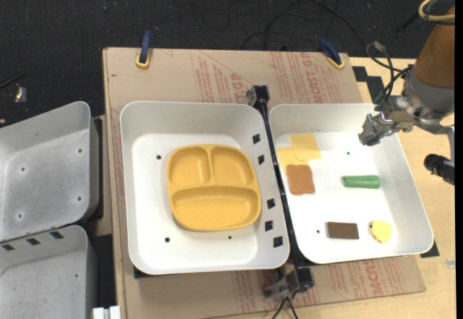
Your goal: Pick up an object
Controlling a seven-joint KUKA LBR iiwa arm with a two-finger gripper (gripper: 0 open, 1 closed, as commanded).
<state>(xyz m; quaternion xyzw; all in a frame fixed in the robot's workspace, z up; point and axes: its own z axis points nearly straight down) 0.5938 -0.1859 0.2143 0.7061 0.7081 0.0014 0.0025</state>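
The gripper (370, 131) is hovering at the right bin's (405, 173) far edge; its jaw state cannot be told. The small green cylindrical bar (361, 181) is lying mid-bin, probably light, stiff and slightly slippery; gripping across its short width seems best.

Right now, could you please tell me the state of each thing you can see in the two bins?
Yellow divided plastic tray: flat in the left bin.
Pale yellow square slice: flat, right bin.
Brown rectangular piece: flat.
Green cylinder: on its side.
Dark brown block: flat.
Yellow round piece: near front corner.
Pincer: above right bin, holding nothing visible.
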